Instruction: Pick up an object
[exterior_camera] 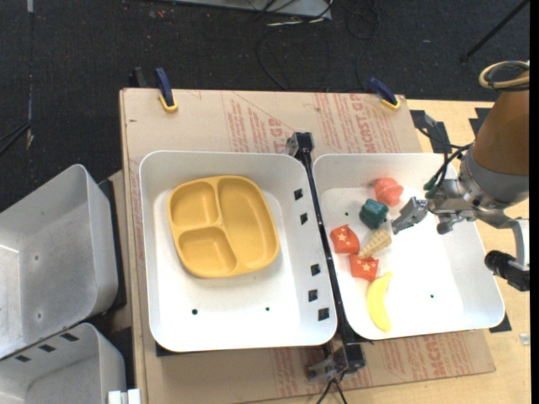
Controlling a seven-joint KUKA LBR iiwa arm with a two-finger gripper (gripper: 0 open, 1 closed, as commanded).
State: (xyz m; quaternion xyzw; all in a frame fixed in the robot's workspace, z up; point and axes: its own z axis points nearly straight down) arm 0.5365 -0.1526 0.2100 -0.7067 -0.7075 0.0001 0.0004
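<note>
The right bin [455,301] holds several small toys: a pink-red piece [387,189] at the back, a dark green piece [374,213], two red pieces [344,239] [364,268], a tan ridged piece [376,242] and a yellow banana [380,302] near the front. My gripper [409,215] reaches in from the right and hovers just right of the green piece and above the tan one. No toy shows between its fingers.
The left bin [168,310] holds a yellow divided plate [224,225]. A black divider [316,242] runs between the bins. Empty white tubs [50,259] sit off the bench at left. Clamps [166,91] hold the board's back edge.
</note>
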